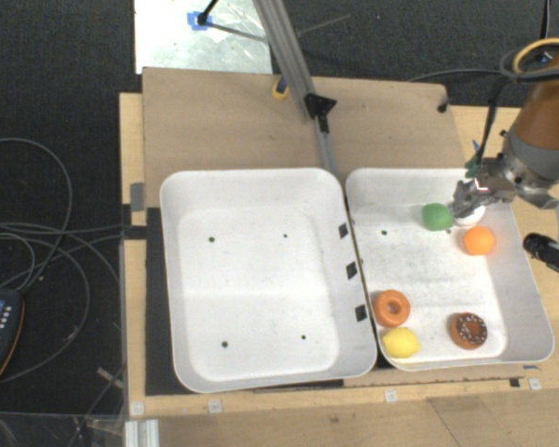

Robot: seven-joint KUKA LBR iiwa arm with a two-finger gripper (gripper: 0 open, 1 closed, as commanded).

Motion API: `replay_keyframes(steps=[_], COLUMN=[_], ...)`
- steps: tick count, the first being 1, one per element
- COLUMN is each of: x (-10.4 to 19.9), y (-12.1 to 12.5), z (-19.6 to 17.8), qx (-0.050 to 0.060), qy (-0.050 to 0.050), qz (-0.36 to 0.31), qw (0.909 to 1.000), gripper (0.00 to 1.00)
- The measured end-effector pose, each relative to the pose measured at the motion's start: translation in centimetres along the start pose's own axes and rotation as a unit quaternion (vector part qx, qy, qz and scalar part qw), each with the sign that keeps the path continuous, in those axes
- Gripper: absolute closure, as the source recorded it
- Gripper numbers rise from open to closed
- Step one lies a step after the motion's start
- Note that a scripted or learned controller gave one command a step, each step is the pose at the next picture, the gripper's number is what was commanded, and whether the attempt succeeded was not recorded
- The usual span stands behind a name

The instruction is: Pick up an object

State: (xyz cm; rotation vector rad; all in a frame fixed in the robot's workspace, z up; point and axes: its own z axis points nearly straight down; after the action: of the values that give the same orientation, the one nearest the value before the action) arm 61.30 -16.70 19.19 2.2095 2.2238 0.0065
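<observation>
1. Both bins are white: the left bin (196, 203) has a few small dark dots on its floor, and the right bin (531, 329) is faintly speckled grey.
2. The ball (436, 216) is green.
3. The orange (479, 241) is plain bright orange.
4. One donut (391, 307) is orange with a darker ring at its hole.
5. The other donut (468, 330) is dark brown with pale sprinkles.
6. The lemon (401, 343) is yellow.
7. The arm (545, 124) is brownish orange above, grey lower down.
8. The bench (224, 119) is light tan wood.
9. The floor (47, 63) is black with a fine weave, crossed by black cables.
</observation>
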Motion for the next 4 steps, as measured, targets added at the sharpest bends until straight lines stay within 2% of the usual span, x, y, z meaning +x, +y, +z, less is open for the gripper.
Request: replay_keyframes(steps=[1, 2, 4], x=[0.0, 5.9, 15.8], y=[0.2, -0.6, -4.0], z=[-4.6, -4.2, -6.0], qx=[0.001, 0.004, 0.004], qy=[0.000, 0.002, 0.002], qz=[0.000, -0.002, -0.002], qw=[1.0000, 1.0000, 1.0000], gripper=[1.00, 1.00, 1.00])
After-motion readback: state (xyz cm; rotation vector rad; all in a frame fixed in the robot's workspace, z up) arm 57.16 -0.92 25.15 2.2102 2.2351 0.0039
